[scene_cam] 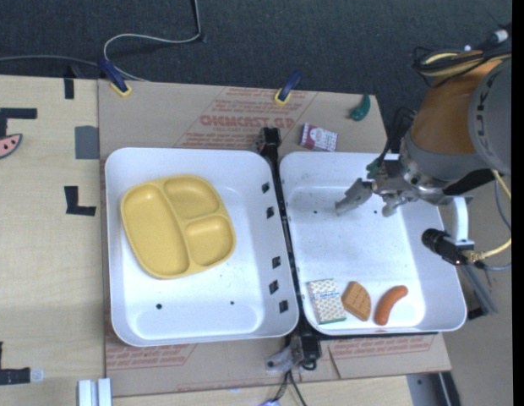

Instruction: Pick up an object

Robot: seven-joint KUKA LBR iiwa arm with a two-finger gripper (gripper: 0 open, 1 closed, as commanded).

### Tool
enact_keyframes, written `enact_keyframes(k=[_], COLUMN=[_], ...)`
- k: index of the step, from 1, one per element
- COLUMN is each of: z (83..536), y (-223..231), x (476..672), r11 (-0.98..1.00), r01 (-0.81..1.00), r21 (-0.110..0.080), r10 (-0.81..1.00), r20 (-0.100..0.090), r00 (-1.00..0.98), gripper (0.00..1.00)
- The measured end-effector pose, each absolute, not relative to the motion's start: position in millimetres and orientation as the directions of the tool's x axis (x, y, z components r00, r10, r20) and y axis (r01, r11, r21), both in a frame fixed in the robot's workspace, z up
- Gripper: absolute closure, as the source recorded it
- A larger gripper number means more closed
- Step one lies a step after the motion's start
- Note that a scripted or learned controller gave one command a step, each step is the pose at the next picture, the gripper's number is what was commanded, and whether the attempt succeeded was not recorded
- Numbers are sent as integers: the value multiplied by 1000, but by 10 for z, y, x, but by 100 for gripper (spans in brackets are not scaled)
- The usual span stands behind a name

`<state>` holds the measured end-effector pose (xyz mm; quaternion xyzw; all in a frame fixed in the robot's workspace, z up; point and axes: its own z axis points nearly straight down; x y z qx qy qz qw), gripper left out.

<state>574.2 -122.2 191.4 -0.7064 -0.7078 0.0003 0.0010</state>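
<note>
Three candidate objects lie along the 6 o'clock edge of the right bin point(431, 252): a small packet point(326, 300) at the 7 o'clock corner, a tan biscuit-shaped piece point(357, 300) just beside it, and an orange sausage-shaped piece point(391, 304) next in line toward 5 o'clock. None touches the end effector point(369, 201), which hangs over the bin's 12 o'clock half, well apart from all three. Its two fingers are spread apart and nothing is between them. The grey arm point(465, 134) enters from 3 o'clock.

The left bin point(194, 315) touches the right bin along a shared edge fitted with black clips point(275, 263). It holds a yellow divided plate point(177, 225) with three compartments.

Both bins rest on a brown cardboard sheet point(220, 121) with red printing, clamped at 12 o'clock by two yellow-and-blue clamps point(286, 90). A small red-and-white carton point(317, 137) lies on the cardboard near 12 o'clock of the right bin. The cardboard covers a light wood-grain worktop point(42, 252) marked with black tape pieces. Dark carpet point(287, 24) with a loose cable point(152, 39) lies beyond.
</note>
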Motion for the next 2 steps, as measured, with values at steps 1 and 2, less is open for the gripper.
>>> enact_keyframes(k=[1,2], z=[860,959], y=[-1087,-1088], x=[6471,6471], r11=[2,3], r01=[1000,1000], r21=[4,4], r10=[1000,1000], r20=[-1,-2], r00=[-2,-3], gripper=[0,100])
